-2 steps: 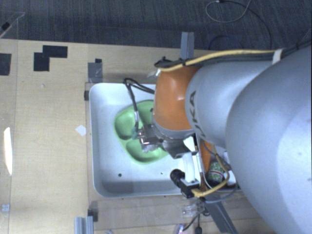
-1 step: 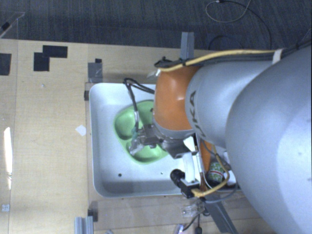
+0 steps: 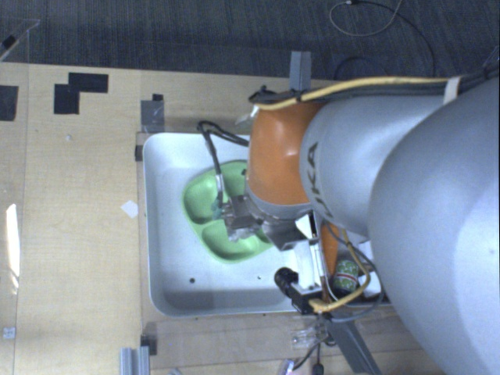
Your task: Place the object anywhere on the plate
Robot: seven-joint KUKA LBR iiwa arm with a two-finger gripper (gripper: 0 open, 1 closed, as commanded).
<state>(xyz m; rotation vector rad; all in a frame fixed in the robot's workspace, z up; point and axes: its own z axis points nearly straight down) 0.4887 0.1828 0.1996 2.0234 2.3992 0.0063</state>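
Note:
A light green plate (image 3: pixel 205 201) with divided compartments lies in the left white bin (image 3: pixel 168 233), toward its middle and right. The grey arm with its orange band (image 3: pixel 277 162) hangs over the plate's right part and covers it. The gripper sits under the wrist around (image 3: pixel 238 223), right above the plate's near compartment, and its fingertips are hidden by the wrist hardware. The object for the plate cannot be made out beneath the arm.
Black cables (image 3: pixel 211 143) loop from the wrist over the plate's far side. A camera mount with a yellow cable (image 3: pixel 312 291) sticks out near the bin's front right corner. Bare bin floor lies left of and in front of the plate.

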